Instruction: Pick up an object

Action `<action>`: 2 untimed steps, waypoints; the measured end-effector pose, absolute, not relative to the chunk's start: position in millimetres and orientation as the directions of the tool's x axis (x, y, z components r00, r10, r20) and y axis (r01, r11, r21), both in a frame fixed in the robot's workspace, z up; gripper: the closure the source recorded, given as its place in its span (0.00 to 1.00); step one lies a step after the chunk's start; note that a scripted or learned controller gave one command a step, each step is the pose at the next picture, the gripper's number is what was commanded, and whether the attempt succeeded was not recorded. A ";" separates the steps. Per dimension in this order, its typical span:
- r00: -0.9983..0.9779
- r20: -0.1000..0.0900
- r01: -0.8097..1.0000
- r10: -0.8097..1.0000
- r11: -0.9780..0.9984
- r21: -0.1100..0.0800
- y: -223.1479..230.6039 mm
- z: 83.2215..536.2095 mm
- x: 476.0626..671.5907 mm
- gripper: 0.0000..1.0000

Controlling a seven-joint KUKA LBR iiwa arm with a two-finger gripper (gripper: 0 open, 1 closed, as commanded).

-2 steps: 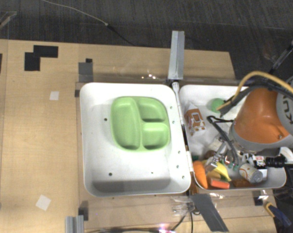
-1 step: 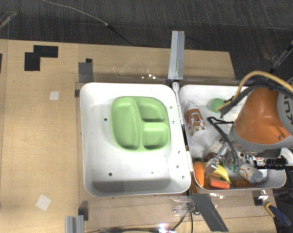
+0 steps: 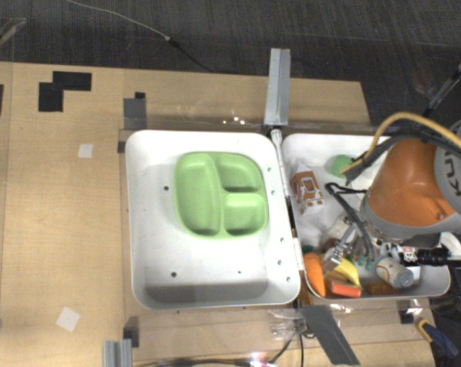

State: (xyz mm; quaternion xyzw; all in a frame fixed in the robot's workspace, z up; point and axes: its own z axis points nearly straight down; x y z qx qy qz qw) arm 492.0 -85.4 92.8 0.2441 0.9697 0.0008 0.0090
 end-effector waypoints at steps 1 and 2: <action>-0.803 -0.020 0.596 0.596 0.803 0.010 -86.4 92.5 492.9 0.00; -0.701 -0.018 0.713 0.713 0.701 0.017 -89.1 92.1 493.8 0.00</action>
